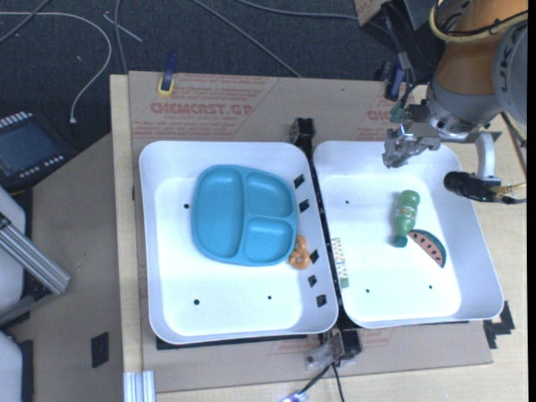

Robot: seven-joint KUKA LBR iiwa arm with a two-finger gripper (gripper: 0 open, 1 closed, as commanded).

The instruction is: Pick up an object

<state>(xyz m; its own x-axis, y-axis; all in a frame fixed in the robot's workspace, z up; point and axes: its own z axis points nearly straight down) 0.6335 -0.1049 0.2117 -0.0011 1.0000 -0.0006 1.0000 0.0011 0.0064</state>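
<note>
Claw (405,151) hangs over the right bin's (477,304) far rim, nothing gripped; can't tell how wide it's set. Target candidates, w/ the green bottle (405,216) as landmark: bottle lies on the bin floor, nearer the camera than the claw; watermelon slice toy (430,247) just beside its lower end, to the right. Blue divided plate (245,214) is well left, in the other bin. Best approach, imo: center over the bottle's mid-body, straddle its short axis, descend straight, keep clear of the slice.
</note>
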